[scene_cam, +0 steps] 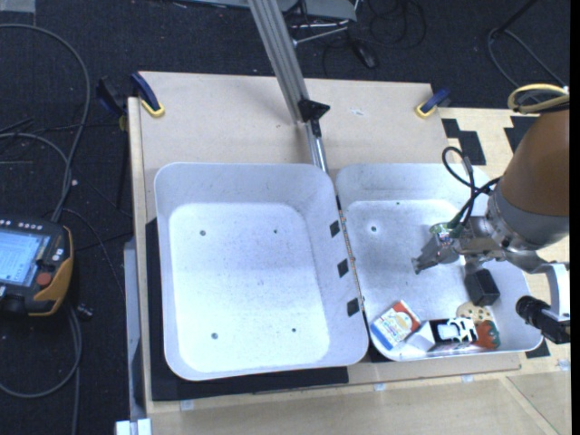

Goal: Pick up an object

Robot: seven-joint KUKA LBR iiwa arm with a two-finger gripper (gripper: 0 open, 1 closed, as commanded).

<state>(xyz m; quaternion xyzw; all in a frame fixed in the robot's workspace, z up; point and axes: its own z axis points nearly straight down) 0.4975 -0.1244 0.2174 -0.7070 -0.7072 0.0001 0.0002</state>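
Several small objects lie along the near edge of the right bin [390, 198]. A red, white and blue packet [396, 324] sits at the near left corner. Beside it lies a black and white item [452, 331]. A red-orange piece [488, 335] and a pale spotted piece [472, 313] rest to its right. My gripper [441, 254] hangs over the middle of the right bin, a little behind and above these objects, and nothing is visibly held in it. The orange-banded wrist [539, 184] covers the bin's right side.
The left bin [172, 188] adjoins the right one along a shared rim with black clips [343, 265]. A slanted metal rail [281, 48] crosses the back of the bench. Yellow clamps [149, 107] sit at the far corners. A teach pendant [27, 265] lies on the floor to the left.
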